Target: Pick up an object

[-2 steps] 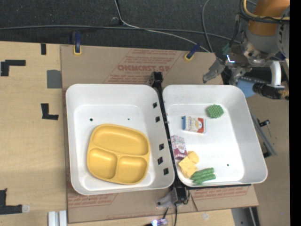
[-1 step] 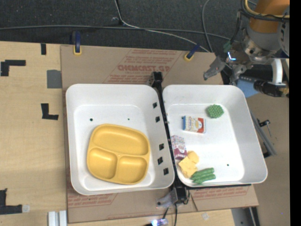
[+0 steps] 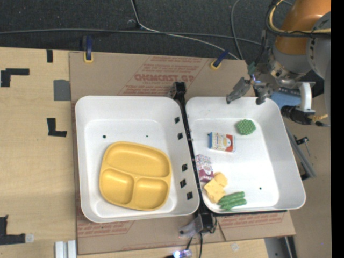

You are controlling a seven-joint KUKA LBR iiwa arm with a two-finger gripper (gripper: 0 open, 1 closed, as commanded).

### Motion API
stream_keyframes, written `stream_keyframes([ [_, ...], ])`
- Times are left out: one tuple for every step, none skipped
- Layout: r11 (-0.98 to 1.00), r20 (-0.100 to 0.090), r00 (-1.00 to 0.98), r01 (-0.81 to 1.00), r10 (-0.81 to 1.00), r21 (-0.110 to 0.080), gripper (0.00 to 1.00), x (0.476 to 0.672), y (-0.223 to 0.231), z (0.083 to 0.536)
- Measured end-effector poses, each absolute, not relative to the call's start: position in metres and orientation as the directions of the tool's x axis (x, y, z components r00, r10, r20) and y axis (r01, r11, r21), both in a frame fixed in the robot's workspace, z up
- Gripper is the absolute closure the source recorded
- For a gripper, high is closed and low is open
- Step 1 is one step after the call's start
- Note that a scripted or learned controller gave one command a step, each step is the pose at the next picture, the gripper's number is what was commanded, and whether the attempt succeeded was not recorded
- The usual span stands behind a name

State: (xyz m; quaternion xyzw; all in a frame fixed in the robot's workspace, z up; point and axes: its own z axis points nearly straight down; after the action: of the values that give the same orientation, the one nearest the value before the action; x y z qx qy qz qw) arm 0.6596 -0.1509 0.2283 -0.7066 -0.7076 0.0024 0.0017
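Note:
The right bin (image 3: 279, 160) holds a round green object (image 3: 245, 127), a small white carton with a red and blue label (image 3: 221, 142), a purple-and-white packet (image 3: 204, 167), a yellow cheese wedge (image 3: 215, 187) and green pea pods (image 3: 232, 200). My gripper (image 3: 248, 93) hangs above the bin's far rim, up and slightly right of the green round object. Its two dark fingers are spread apart with nothing between them.
The left bin (image 3: 88, 138) carries a yellow three-compartment tray (image 3: 135, 174). A black divider with clips (image 3: 184, 138) runs between the bins. Cables (image 3: 161, 31) cross the dark back area. Cardboard (image 3: 156, 74) lies under both bins.

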Motion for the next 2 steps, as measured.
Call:
stream_keyframes([
  [0.001, -0.001, -0.001, 1.000, 1.000, -0.006, 0.00, 0.655, -0.152, 0.184],
  [0.002, -0.001, -0.002, 1.000, 1.000, -0.007, 0.00, 0.661, -0.146, 0.124],
])
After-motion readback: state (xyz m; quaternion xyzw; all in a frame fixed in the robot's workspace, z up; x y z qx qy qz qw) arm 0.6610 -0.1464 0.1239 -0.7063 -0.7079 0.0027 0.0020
